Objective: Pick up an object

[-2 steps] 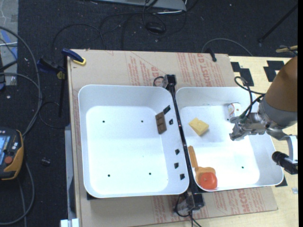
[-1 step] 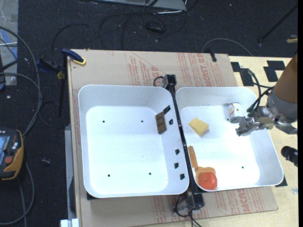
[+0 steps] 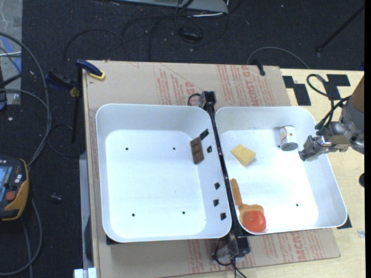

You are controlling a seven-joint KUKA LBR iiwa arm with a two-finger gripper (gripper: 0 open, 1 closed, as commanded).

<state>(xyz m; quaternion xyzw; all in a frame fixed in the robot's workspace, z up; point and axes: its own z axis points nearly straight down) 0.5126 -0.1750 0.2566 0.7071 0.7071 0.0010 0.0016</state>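
Looked down on two white bins side by side on a cardboard sheet (image 3: 174, 77), with cables (image 3: 145, 25) trailing over the dark floor up top. Found the arm (image 3: 355, 117) reaching in from the right and the gripper (image 3: 310, 149) sitting low at the right-hand wall of the right bin (image 3: 284, 184), just inside the rim. Honestly couldn't tell whether open or shut, too small and dark from up there, and couldn't make out anything held in it either. Spotted a small can (image 3: 286, 138) lying in the right bin's far corner, just beside the gripper on its left but apparently apart from it. Noticed a yellow block (image 3: 244, 154) further left in the same bin, near the divider, flat on the floor. Also saw a red ball (image 3: 254, 219) down in the near left corner of that bin, touching the end of an orange stick (image 3: 235, 191) leaning along the divider wall. Over in the left bin (image 3: 151, 178), spotted just a brown piece (image 3: 197, 151) against its right wall, well apart from the gripper. Caught a blue-and-yellow clamp (image 3: 90, 69) at the cardboard's far left corner too.
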